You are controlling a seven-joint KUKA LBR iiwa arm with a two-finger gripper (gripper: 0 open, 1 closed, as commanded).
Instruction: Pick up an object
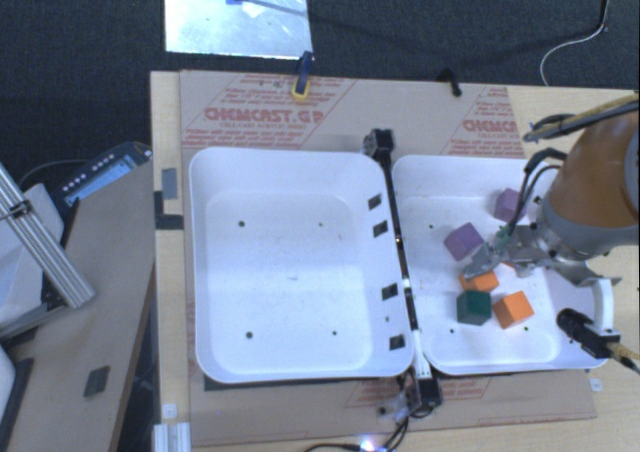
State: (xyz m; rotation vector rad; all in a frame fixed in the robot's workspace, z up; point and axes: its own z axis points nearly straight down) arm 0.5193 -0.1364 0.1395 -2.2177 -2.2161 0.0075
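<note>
From the fixed overhead camera, you are looking down at two shallow white bins set side by side on a bench, with the grey KUKA arm (600, 190) reaching in from the right. Every loose object lies in the right bin (440, 355), while the left bin (215, 340) has only its bare floor to offer you, so the arm's place over the right-hand tray makes plain sense for a pick.

The gripper (490, 258) hangs low in the middle of the cluster, tilted toward the bin's centre. Just to its left sits a purple block (463, 239); just below its tips, an orange block (481, 281) rests against the top of a dark green cube (474, 307), and a second orange cube (513, 309) lies just beside that to the right. A paler purple piece (508, 204) sits behind, partly covered by the wrist.

How the jaws stand you cannot tell from here: the tips blur into the blocks around them, and no block shows plainly between them. Judged from its position, the nearest candidates are the purple block and the upper orange block, both close enough that either could be the target.

The crowding is your risk: pieces this close together may get nudged aside, or two may catch at once.
</note>
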